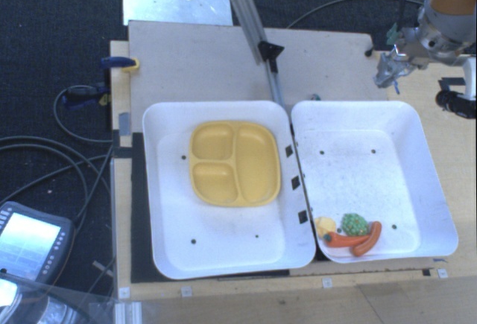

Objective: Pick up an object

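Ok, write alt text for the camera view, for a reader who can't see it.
A grey robot arm's claw hangs above the bench beyond the right white bin, whose near corner holds small toy foods: yellow, green, orange and red pieces. The left white bin holds a yellow divided plate.

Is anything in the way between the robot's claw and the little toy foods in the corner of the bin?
Nothing visible is. The gripper hangs above the bench just past the far rim of the right bin. The toy foods sit huddled in that bin's near corner, with bare white floor between them and the far rim.
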Action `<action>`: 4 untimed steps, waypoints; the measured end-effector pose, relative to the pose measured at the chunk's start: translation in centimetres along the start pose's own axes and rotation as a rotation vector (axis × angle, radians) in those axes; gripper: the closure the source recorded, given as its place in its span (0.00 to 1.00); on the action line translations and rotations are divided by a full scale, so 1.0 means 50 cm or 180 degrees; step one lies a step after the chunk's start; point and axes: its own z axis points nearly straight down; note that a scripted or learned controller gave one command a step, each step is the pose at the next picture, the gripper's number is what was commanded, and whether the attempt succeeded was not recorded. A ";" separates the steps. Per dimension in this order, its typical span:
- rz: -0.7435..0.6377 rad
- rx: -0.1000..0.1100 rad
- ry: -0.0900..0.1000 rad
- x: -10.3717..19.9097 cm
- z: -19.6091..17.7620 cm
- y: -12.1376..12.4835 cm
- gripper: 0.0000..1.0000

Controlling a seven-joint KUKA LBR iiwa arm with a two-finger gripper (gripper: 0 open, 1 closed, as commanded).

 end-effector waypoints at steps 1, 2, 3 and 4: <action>-0.0006 0.0028 0.0010 0.102 0.032 -0.020 1.00; -0.0009 0.0024 0.0011 0.211 0.020 -0.036 1.00; -0.0009 0.0028 0.0012 0.318 0.012 -0.066 1.00; -0.0009 0.0033 0.0014 0.435 0.045 -0.097 1.00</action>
